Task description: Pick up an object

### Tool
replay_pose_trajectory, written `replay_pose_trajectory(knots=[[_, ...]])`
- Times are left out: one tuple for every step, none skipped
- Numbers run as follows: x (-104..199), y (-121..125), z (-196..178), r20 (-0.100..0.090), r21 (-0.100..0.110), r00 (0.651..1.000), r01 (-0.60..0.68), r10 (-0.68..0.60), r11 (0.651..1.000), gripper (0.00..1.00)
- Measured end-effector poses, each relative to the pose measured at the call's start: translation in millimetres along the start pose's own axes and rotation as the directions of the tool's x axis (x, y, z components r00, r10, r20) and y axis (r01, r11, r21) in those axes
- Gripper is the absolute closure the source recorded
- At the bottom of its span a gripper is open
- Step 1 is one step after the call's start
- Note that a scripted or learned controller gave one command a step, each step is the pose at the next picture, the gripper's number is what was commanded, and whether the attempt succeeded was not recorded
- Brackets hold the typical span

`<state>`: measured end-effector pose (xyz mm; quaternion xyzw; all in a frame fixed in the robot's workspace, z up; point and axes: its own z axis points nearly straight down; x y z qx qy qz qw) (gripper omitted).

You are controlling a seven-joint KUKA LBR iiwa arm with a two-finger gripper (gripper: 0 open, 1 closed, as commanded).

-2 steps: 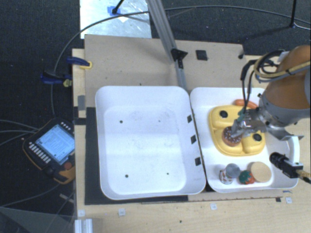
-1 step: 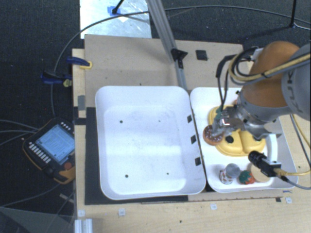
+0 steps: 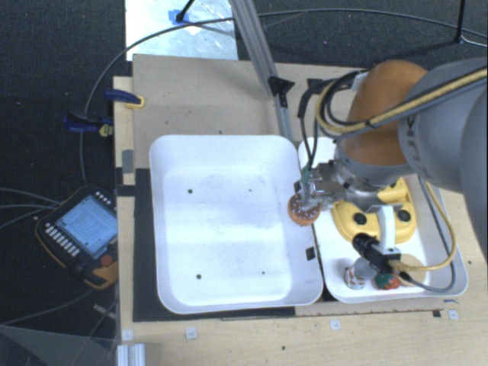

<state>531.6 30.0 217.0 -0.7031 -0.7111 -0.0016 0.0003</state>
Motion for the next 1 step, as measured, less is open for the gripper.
replay_pose_trajectory(knots=[[43.7, 2.6, -2.2, 0.0, 0.0, 1.0, -0.001, 0.001, 1.0, 1.0]])
